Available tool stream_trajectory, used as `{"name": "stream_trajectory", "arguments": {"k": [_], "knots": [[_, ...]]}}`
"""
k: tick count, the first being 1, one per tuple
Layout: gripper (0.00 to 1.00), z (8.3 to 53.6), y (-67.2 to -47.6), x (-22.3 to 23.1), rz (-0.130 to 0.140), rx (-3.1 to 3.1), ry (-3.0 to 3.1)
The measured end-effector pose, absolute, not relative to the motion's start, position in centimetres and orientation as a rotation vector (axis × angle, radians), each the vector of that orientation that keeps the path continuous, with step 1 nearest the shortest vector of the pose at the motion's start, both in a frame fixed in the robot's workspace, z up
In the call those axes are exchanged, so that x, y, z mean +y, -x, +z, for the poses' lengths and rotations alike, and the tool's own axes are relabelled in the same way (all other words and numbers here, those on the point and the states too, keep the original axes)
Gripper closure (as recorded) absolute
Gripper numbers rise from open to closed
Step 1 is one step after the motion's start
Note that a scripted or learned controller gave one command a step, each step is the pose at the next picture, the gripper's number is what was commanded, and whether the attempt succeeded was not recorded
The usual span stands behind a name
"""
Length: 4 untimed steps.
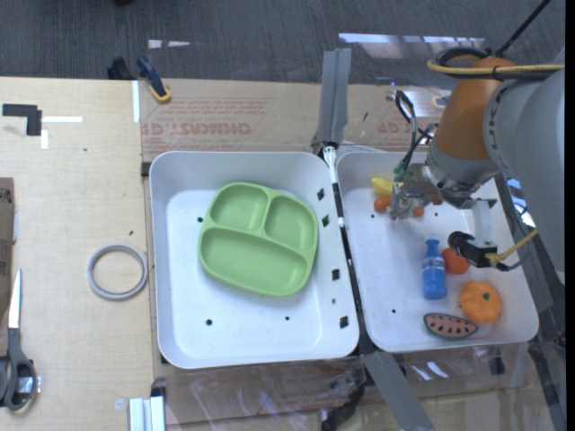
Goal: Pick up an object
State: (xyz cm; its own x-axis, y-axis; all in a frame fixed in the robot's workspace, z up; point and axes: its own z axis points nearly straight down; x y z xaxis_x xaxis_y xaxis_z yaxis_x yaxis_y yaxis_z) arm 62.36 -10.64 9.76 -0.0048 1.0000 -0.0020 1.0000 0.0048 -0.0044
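My gripper (406,205) hangs low over the far left part of the right bin (395,285). A small yellow piece (383,185) and a small orange piece (382,205) lie just to its left, close against it. Whether either one is touched I cannot tell. Nearer the front of that bin stands a blue bottle (434,271), with a red-orange piece (455,261) beside it. An orange pumpkin (481,303) and a watermelon slice (449,326) lie at the front right.
The left bin (175,268) holds a green divided plate (260,238). On the bench to the left lie a grey ring (117,270) and scissors (16,366). A raised divider (340,241) separates the two bins.
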Motion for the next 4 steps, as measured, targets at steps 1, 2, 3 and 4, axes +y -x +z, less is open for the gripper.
{"name": "stream_trajectory", "arguments": {"k": [1, 2, 3, 4], "knots": [[1.00, 9.21, -65.81, -9.66, 0.006, -2.221, 2.219], [1.00, 10.00, -65.83, -9.69, 0.010, -2.224, 2.216], [1.00, 9.33, -65.90, -10.46, 0.004, -2.222, 2.217], [1.00, 10.16, -65.93, -10.50, 0.007, -2.225, 2.216]]}}
